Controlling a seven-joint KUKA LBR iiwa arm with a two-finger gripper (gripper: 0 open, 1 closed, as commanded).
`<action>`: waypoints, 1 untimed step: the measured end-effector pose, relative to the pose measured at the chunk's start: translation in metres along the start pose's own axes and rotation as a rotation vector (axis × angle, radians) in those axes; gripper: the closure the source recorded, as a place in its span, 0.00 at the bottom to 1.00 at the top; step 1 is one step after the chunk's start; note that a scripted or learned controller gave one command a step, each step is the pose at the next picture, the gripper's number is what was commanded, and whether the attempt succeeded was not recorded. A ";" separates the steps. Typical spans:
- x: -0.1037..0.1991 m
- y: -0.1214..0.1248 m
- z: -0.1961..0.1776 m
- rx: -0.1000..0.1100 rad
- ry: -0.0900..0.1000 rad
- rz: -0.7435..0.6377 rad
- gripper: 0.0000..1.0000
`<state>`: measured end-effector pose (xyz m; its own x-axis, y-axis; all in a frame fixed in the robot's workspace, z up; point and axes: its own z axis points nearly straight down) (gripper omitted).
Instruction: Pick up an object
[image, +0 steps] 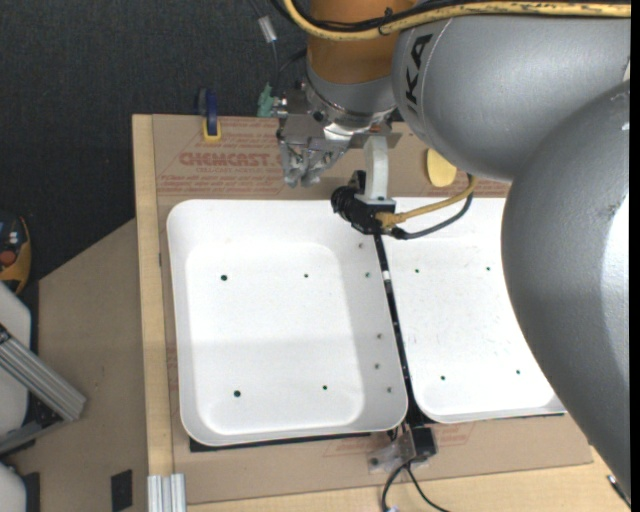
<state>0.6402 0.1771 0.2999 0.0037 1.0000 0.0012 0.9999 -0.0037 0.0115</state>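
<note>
While no object for picking can be made out in either bin, the hand (305, 165) hangs above the cardboard-covered table (160, 300) just beyond the far rim of the left bin (270, 330), its metal fingers pointing down with nothing visible between them; whether they stand wide or narrow cannot be told from this angle. Below and to the side of the hand, the right bin (470, 330) lies touching its neighbour along a dark seam. A blue and yellow clamp (210, 115) sits on the table's far edge, near the hand. Judging by this, the pick has yet to begin: a target must first be found, then grasped and lifted.
</note>
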 end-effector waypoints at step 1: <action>0.005 -0.008 -0.028 0.005 0.001 -0.005 1.00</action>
<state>0.6322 0.1819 0.3273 -0.0010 1.0000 0.0018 1.0000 0.0009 0.0063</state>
